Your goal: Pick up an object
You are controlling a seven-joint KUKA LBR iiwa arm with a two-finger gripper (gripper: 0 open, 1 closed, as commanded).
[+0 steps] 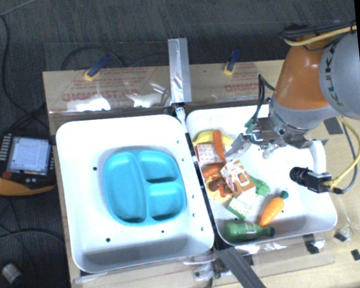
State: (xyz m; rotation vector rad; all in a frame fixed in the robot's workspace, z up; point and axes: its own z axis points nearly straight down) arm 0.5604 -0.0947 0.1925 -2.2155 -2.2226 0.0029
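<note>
Over the right bin [316,218] my gripper [248,138] hangs with nothing visibly held, its spread beyond my telling, while the toy carrot [271,209], green bottle [248,231] and small packets [224,167] lie unpicked below, so the grasp remains undone.

A wooden bench [354,154] bears two shallow white bins side by side: the left bin [84,201] at nine o'clock, the right bin [315,212] at three. A clear plastic sheet [123,88], clipped down, lies at twelve o'clock.
</note>
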